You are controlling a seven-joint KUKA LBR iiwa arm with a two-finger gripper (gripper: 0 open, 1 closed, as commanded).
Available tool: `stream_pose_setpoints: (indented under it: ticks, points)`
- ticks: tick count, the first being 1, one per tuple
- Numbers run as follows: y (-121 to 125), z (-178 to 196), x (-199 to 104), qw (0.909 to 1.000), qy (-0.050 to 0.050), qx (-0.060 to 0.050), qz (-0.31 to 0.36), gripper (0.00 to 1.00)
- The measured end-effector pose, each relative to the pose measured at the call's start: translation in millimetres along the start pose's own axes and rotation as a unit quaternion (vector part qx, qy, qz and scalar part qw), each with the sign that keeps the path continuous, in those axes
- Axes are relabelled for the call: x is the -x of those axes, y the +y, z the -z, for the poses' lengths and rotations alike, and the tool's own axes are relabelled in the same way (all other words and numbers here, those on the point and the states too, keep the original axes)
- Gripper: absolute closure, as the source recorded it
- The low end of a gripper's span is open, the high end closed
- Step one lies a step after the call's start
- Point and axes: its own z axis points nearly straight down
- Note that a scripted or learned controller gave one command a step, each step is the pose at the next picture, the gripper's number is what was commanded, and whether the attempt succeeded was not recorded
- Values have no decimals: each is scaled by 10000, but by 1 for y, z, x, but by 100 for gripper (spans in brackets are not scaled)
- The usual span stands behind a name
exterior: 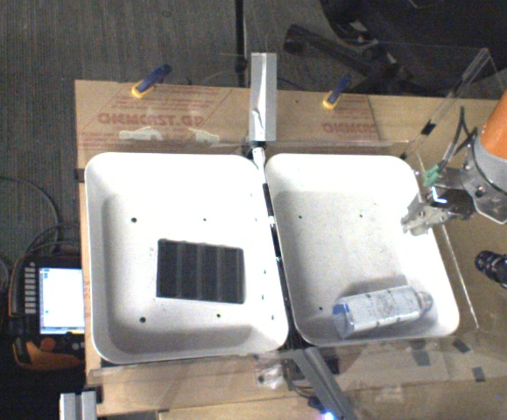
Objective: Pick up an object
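Note:
A clear plastic bottle with a pale label lies on its side near the front wall of the right bin. A black ridged rectangular block lies flat in the middle of the left bin. My gripper hangs at the right bin's right rim, above and behind the bottle and well apart from it. Nothing shows under the gripper's tip but bare bin floor.
The arm's wrist with its orange band and cables reaches in over the right edge of the bench. A metal post stands behind the seam between the bins. Two clamps grip the cardboard sheet at the back.

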Motion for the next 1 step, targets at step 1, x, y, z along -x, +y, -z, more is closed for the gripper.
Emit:
stream_pose_setpoints:
  ticks: [1]
  points:
    - [27,-46,-86,9944,4,-18,-1061,100]
